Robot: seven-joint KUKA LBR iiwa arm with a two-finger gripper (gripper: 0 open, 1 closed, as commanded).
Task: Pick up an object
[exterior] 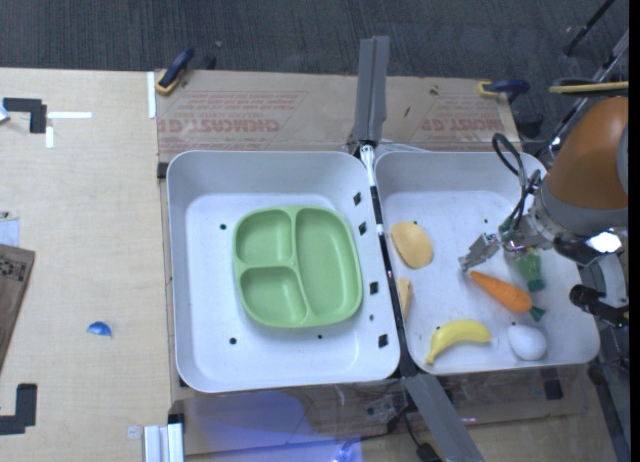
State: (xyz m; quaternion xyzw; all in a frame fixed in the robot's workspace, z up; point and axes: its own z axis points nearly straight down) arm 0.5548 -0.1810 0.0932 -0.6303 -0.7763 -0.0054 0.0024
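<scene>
**Nothing lifted yet: fingers hanging over the carrot**

Two white bins are sitting side by side on the tabletop (80, 200), and the pick is looking barely begun. The arm (590, 160) is reaching in from the right and holding the gripper (482, 250) low over the right bin (450, 175), just above the leafy-side half of the carrot (500, 292). Whether its fingers are spread or clenched is not showing clearly enough to tell, and nothing is visibly sitting between them, so no object is counting as grasped.

Every candidate is lying on the right bin's floor: the carrot just beneath the gripper, a banana (458, 337) near the front wall, a white egg (527, 342) in the front right corner, and a tan rounded piece (411, 244) close to the divider. The left bin (190, 250) is carrying only a green sectioned tray (298, 266).

Room is looking tight on the right side, where carrot, egg and bin wall are crowding together. The middle and back of the right bin are offering open floor for a descent or retreat.
</scene>
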